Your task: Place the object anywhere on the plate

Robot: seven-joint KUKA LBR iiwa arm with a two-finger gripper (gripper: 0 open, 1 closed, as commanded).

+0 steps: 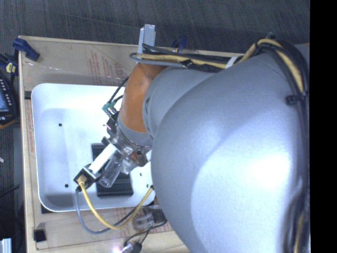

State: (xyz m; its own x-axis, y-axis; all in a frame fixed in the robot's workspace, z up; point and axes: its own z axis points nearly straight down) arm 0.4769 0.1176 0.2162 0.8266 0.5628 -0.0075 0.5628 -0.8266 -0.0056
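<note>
Camera view, from above the worktop: the large grey KUKA arm with its orange band (138, 96) is seen reaching across from the right, and its bulk hides the right-hand side of the bench, so that one shallow white plastic bin (45, 141) is what can be inspected.

The tool (108, 173) is held low over the near right part of that bin, directly above a flat black rectangular block (117, 186) lying on the bin floor. Whether the tool is spread or pressed together cannot be told, since the wrist hardware and a clear cylindrical fitting (109, 177) cover that part. A yellow cable (105, 220) is looped from the wrist out over the bin's near edge onto the wooden worktop (58, 62).

The black block is judged to be either the object or the plate named in the task; which of the two cannot be settled from this angle, and no separate plate can be made out. Nothing is seen being held clear of the bin floor. The task is therefore judged to be unfinished, with either a pick or a placing in hand at the bin's near right corner.

Apart from the block, two small dark dots are noted on the bin floor toward its left side.
</note>
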